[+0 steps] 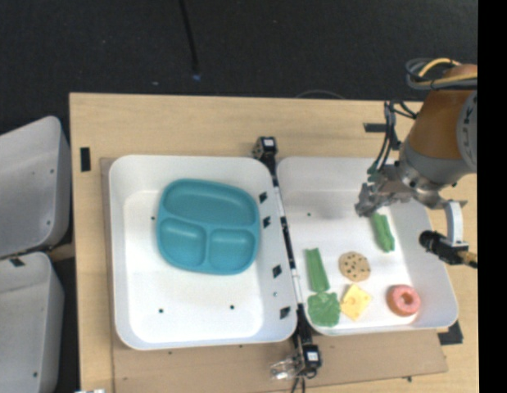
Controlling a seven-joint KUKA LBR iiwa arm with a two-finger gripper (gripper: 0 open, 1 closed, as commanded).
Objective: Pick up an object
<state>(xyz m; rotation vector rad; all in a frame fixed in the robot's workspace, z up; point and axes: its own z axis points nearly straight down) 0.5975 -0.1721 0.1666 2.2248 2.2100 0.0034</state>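
My gripper [374,201] hangs over the upper right part of the right bin [335,178]. A short green stick [385,232] lies just below it, its top end at the gripper's tip; whether the two touch I cannot tell. Lower in the same bin lie a longer green bar [316,268], a brown speckled cookie [354,265], a yellow wedge [356,301], a green leafy piece [323,308] and a pink doughnut [404,300].
A teal divided plate [209,226] lies in the left bin [130,301]. A black clamp strip [279,228] runs between the two bins. The arm's grey and orange body [437,133] rises at the right edge.
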